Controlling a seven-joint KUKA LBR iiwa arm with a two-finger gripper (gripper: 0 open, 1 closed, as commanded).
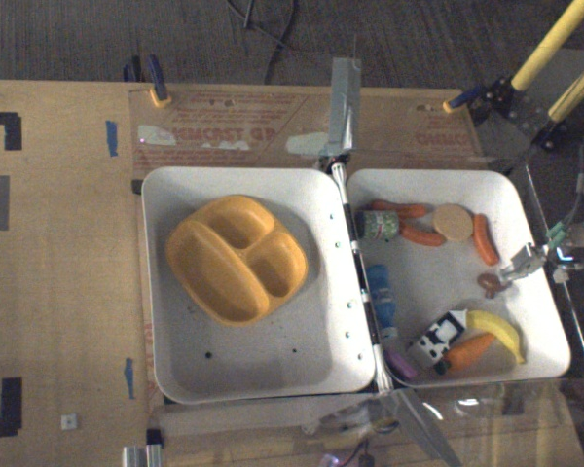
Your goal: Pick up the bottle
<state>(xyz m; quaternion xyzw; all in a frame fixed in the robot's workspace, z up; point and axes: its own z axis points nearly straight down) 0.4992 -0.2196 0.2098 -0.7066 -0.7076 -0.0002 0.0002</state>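
Blue bottle (379, 298) lying against right bin's (420, 282) nine-o'clock wall; jaws at three o'clock, spread or pressed unclear.

The wooden bench (58, 290) carries two shallow white bins side by side, the left bin (165, 358) and the right bin (540, 343), their inner rims touching. Behind them a flat sheet of brown cardboard (234, 129) lies on the bench, held by what looks like a clamp (156, 78). Black tape marks (2, 129) and small blue tape strips (111, 137) sit on the bare wood at left.
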